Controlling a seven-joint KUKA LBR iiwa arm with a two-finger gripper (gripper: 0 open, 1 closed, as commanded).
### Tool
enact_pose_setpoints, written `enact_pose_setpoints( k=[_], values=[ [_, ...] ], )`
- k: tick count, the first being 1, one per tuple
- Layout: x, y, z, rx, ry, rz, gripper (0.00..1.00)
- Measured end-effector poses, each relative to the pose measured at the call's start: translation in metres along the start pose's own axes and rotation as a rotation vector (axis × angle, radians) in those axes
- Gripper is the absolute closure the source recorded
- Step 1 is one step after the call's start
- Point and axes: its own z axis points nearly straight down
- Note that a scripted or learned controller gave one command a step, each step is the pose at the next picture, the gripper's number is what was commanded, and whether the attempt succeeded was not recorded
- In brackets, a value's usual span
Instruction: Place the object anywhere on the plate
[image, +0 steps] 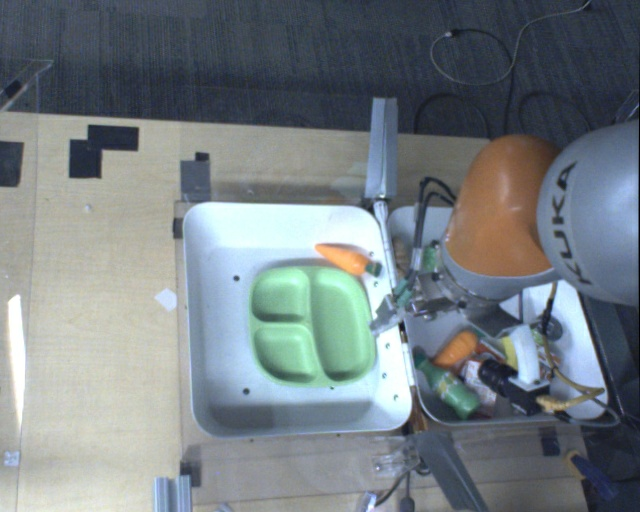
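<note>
Overhead, slanted look at a pale wooden bench (100, 350) bearing two shallow white bins side by side.

In the left bin (200, 330), a light green plate (310, 325) with three compartments, lying flat near the bin's middle. No object on the plate. Just beyond the plate's upper right corner, on the white floor of the same bin, a small orange toy carrot (343, 259) with a green stub at its right end, lying on its side, pointed end toward the left. Close against the plate's rim; touching or not, impossible to tell.

Reaching in from the right, a grey arm (590, 210) with a broad orange band (500, 210) above the wrist, bulking over much of the right bin (575, 315). At its tip, the gripper (392, 312), low over the wall shared by the two bins, just beside the plate's right edge and below the carrot, apart from it. Open or closed: cannot be told from this angle. Nothing seen clamped in it.

In the right bin, partly hidden beneath the arm, a jumble of small things: an orange piece (457, 348) near the dividing wall and a green piece (452, 393) toward the bin's lower left corner.
</note>
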Motion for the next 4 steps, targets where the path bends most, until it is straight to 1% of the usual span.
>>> enact_pose_setpoints(
  k=[1, 2, 3, 4],
  values=[
    [0.0, 0.002, -0.01, -0.004, 0.0, 0.0, 1.0],
    [0.0, 0.002, -0.01, -0.004, 0.0, 0.0, 0.0],
    [0.008, 0.036, 0.036, 0.002, 0.0, 0.285, 0.0],
    [0.007, 0.036, 0.036, 0.002, 0.0, 0.285, 0.0]
  ],
)
